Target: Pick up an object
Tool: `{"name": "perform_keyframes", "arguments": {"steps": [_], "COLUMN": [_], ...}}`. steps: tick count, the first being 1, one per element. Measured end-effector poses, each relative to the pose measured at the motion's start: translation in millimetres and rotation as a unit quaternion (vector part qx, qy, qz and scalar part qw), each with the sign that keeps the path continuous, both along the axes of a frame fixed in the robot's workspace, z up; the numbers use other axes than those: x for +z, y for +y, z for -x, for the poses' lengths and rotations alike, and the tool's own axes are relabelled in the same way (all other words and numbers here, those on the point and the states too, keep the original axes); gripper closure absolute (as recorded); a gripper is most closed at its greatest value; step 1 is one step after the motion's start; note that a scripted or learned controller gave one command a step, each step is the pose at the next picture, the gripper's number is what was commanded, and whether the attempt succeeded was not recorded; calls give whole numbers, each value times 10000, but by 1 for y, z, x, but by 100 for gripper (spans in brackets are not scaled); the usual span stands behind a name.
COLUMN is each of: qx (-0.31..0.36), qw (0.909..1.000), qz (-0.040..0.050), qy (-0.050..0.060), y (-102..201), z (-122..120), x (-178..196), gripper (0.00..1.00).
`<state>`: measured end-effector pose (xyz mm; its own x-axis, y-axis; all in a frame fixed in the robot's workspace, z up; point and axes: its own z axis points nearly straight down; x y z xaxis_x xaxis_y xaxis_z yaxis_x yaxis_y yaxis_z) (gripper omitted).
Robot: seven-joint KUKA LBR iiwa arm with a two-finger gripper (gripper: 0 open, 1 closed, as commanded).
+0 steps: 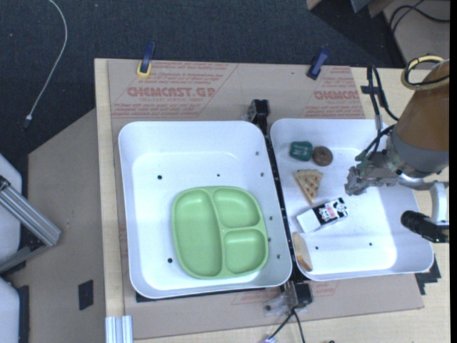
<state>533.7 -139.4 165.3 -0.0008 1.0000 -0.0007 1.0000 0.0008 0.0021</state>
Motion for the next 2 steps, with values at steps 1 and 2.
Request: {"name": "perform_keyframes", "arguments": {"steps": [1,2], "qx": [-3,1], "qw": [10000,10000], "qz": [11,5], "qy": [-24,-13], "y": [-10,-11], "z": [2,1], "x": [52,72], "gripper": [100,100]}}
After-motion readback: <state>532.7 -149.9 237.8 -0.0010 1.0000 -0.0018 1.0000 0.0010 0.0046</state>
